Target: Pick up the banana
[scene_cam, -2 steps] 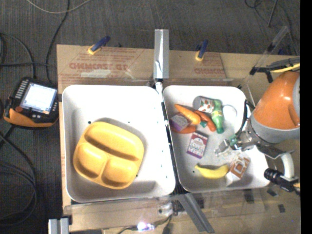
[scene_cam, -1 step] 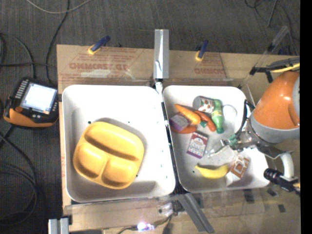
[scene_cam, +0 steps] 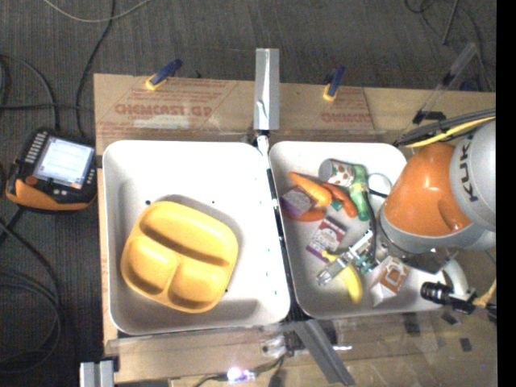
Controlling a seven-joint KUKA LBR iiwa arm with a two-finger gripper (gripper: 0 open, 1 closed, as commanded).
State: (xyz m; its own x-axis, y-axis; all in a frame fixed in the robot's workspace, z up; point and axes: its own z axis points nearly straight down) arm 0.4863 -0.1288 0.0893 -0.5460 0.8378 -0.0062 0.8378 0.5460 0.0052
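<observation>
camera view looks down on the bench (scene_cam: 234, 107), a brown board that bears two white bins side by side; the left bin (scene_cam: 121, 176) holds a yellow sectioned tray (scene_cam: 181, 254), tilted a little, with three hollows showing; the right bin (scene_cam: 306, 297) holds a crowd of small things; the grey arm with its orange band (scene_cam: 426, 196) reaches in from the right and hangs over the right bin's near right part; the gripper (scene_cam: 345, 262) sits low among the clutter, its metal fingers pointing toward the left, and whether they are spread or closed cannot be told; the banana (scene_cam: 352, 284) lies just under and beside the gripper, near the front wall of the right bin, partly covered by it; an orange carrot-like toy (scene_cam: 314, 190) lies toward the back of the bin, a purple item (scene_cam: 296, 205) just beside it, a printed can (scene_cam: 342, 172) behind; a handheld pendant (scene_cam: 53, 170) rests on the floor left of the bench.
</observation>
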